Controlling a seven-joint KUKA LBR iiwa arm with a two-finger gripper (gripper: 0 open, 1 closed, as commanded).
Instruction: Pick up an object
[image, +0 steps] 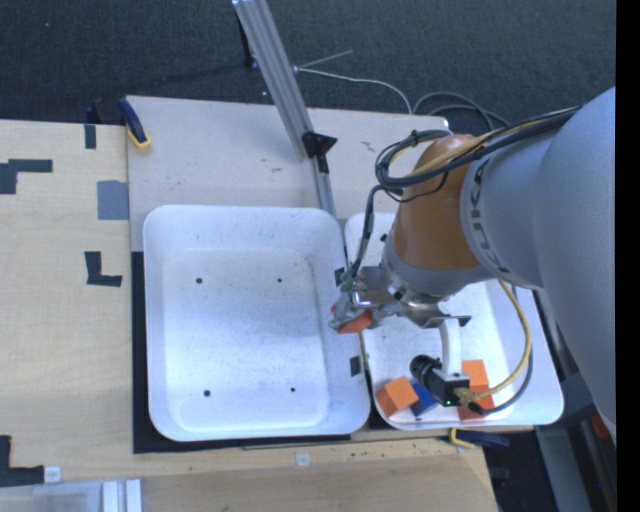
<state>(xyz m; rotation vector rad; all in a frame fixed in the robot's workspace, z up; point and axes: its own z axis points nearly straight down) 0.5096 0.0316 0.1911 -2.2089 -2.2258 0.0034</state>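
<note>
The arm hung over the right bin (545, 405); its hand (352, 318) sat at the divide between bins, grip state I couldn't tell; orange blocks (400, 394) lay near the front wall; next, I judged, a descent onto one.

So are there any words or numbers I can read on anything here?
No, none can be read.
The left bin has just dark dots, no letters.
The arm and its hand show no readable label.
The dark tape pieces on the bench are plain shapes, not writing.
</note>
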